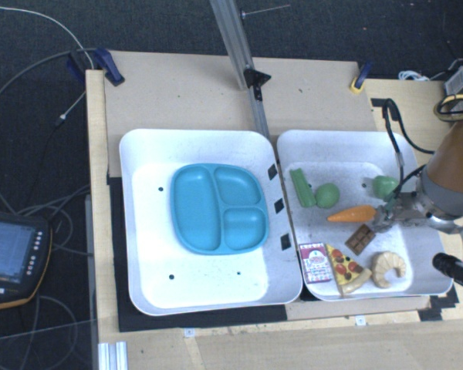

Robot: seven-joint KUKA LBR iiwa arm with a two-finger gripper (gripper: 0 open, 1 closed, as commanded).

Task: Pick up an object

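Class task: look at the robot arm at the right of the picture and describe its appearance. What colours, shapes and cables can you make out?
The arm is a thick rounded body, orange-brown above and grey lower down near the wrist. Its tool is a small cluster of dark grey metal parts, too small to make out in detail. A black cable curves down to the arm along the bench, and a black rounded part sticks out below it.

Blue divided tray [218, 208] in left bin [139, 230]; pendant [11, 257] far left.
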